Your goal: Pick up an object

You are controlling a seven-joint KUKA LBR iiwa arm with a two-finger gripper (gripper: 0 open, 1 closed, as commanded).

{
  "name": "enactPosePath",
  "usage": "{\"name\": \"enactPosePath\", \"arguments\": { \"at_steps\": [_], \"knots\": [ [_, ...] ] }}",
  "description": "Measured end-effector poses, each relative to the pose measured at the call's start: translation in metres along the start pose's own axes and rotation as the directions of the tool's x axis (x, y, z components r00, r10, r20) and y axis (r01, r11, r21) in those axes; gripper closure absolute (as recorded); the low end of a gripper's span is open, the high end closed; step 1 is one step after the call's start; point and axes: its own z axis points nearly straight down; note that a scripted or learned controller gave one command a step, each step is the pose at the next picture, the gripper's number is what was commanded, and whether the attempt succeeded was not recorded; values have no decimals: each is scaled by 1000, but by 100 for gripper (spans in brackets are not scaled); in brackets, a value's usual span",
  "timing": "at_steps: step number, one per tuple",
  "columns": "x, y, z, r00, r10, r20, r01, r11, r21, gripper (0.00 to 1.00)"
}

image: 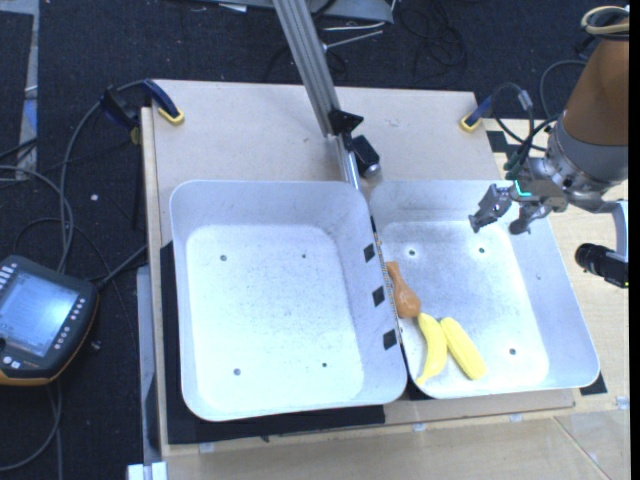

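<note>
In the right bin, against its left wall near the front, lie the things that could be picked. A yellow banana curves along the wall, and a second yellow piece lies just beside it on the right, the two touching or nearly so at their upper ends. An orange-brown spoon-like object rests just behind them, its rounded end close to the banana's top and its thin handle pointing up along the divide between the bins. All three lie flat on the bin floor, none lifted.

The gripper hangs over the back right part of the same bin, well apart from the objects, with its two dark fingers spread and nothing between them. The grey arm with its orange band reaches in from the right.

The left bin sits alongside on the pale worktop. A slanted metal post rises behind the bins, and a handheld pendant lies on the dark floor at far left.
</note>
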Motion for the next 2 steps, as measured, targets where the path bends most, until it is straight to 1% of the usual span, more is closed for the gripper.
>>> {"name": "enactPosePath", "arguments": {
  "at_steps": [1, 2],
  "knots": [
    [0, 0, 0, 1000, 0, 0, 0, 1000, 0, 0],
    [1, 7, 60, 1000, 0, -1, 0, 1000, 5, 0]
  ]
}}
